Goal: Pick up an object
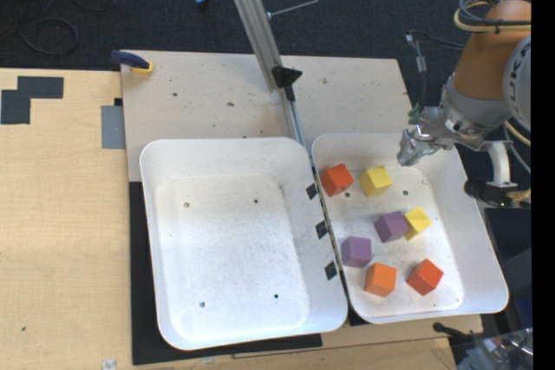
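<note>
Camera view: both bins were seen from above.
Gripper [414,147]: poised over the right bin's [468,221] far edge; whether it was apart or together could not be told.
Nearest candidate: a yellow cube [376,179] lay just below-left of it, an orange cube [336,179] further left.
Clustered pair: a purple cube [390,226] was touching another yellow block [417,221].
Risk: a slanted descent could likely nudge cubes aside, probably causing a missed grasp.

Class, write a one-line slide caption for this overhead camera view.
Robot gripper hovers above the right bin, which holds seven coloured blocks, near the yellow block.
</note>
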Action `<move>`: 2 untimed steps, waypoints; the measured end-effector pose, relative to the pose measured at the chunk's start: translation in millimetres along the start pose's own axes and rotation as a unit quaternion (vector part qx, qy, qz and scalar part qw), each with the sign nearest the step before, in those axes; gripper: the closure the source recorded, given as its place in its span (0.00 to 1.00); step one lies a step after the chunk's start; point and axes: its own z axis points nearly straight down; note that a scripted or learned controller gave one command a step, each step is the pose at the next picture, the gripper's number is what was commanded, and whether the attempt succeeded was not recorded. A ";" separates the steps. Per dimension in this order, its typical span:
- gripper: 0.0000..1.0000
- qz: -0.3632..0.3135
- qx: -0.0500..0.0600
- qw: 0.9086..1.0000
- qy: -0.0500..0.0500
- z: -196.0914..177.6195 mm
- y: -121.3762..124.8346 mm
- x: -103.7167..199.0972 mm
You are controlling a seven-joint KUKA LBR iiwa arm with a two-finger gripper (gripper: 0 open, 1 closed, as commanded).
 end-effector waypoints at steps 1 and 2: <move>1.00 0.001 -0.001 1.000 0.000 -61.2 -5.7 -4.4; 1.00 0.000 0.000 1.000 0.000 -100.4 -5.1 -6.1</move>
